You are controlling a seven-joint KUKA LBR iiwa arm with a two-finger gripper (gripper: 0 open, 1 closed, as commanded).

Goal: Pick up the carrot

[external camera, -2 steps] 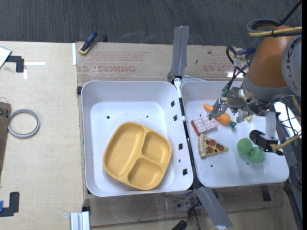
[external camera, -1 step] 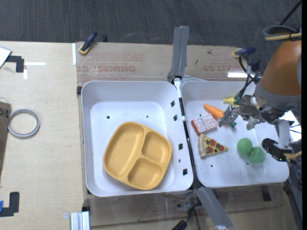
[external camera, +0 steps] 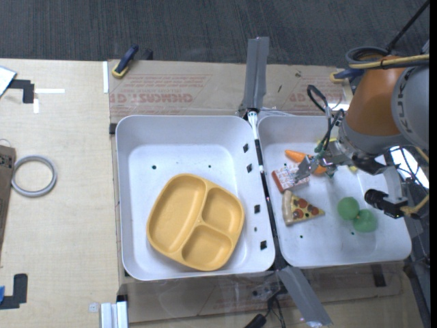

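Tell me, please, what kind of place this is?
Probably a robotics lab bench, not a kitchen: two white bins sit on cardboard, the food is toys such as a pizza slice and a carrot, and a tape roll lies on the bench.

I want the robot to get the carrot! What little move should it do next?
Probably a small nudge toward the bin's far edge, then down. The pincer hangs by the red toy, and the carrot lies just beyond its tips, apparently not yet between them.
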